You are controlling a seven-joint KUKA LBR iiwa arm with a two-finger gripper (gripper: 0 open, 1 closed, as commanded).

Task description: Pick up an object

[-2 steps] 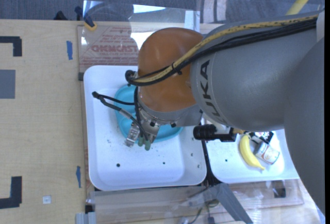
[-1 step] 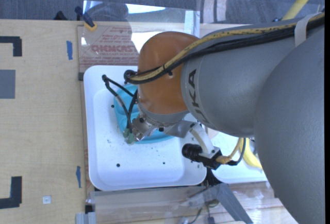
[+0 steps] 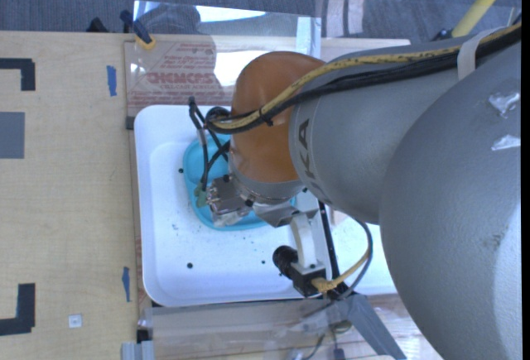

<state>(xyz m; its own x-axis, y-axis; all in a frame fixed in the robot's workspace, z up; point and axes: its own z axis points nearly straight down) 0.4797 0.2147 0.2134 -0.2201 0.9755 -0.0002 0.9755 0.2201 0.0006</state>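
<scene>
- Starting at the far left, there's the light wooden bench top (image 3: pixel 66 184) with a few black corner marks and bits of blue tape along its right edge.
- Next over is the white bin (image 3: pixel 166 267), shallow, with some small dark specks scattered on its floor.
- Behind the bin, a clear plastic sheet (image 3: pixel 178 64) with faded red printing is sitting at the back edge.
- Inside the bin, a light blue object (image 3: pixel 197 172), looks like a round dish or lid, lies toward the middle-left of the floor, and it's mostly covered by the arm from above.
- The gripper (image 3: pixel 217 199) is right down on top of that blue thing, a metal block at the wrist end; can't tell from this angle how it's set, honestly.
- Above it is the orange band (image 3: pixel 265 114) with black and yellow cables looped over it.
- Then the big grey arm (image 3: pixel 431 160) takes up the whole right side.
</scene>
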